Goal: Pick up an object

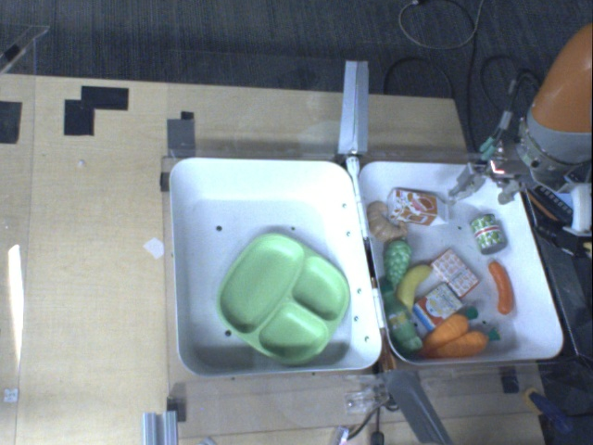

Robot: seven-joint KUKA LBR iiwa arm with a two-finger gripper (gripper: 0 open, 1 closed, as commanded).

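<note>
I am hovering my jaws (484,180), state unclear, over the right bin (547,327); 2 white bins are sitting on the wooden table (83,276), dark carpet (232,12) behind.

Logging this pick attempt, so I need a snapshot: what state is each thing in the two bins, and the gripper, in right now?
Green divided plate: lying flat in left bin.
Green can: upright, right bin.
Snack packet: lying flat.
Sausage: lying apart from the pile.
Carrots: lying in the pile.
Gripper: above right bin's far edge, holding nothing.
</note>
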